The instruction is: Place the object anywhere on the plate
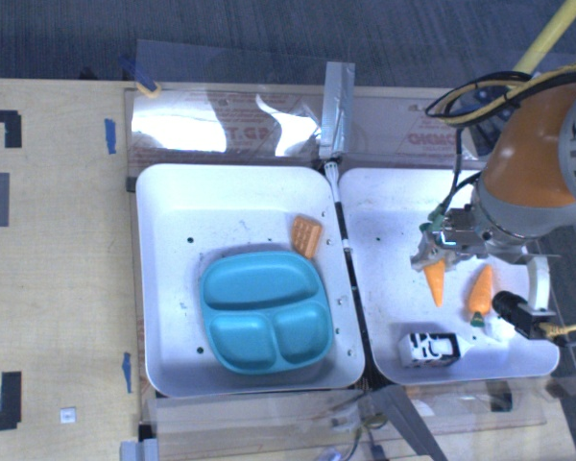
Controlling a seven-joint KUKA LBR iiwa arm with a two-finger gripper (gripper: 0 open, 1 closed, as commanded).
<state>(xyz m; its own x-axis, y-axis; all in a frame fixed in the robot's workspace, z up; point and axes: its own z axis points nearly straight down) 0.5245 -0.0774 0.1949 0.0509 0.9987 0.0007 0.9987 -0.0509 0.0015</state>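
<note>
gripper [438, 250] over right bin [384, 209] — carrot at its tips
we see the carrot [435, 282] hanging between clamped fingers, well apart from the blue plate [265, 309].

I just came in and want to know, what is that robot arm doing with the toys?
The arm's pincer is over the right bin, right at the top of an orange carrot. Another carrot and a black-and-white toy lie nearby. The blue plate waits in the left bin, with an orange waffle-like piece beside it.
</note>
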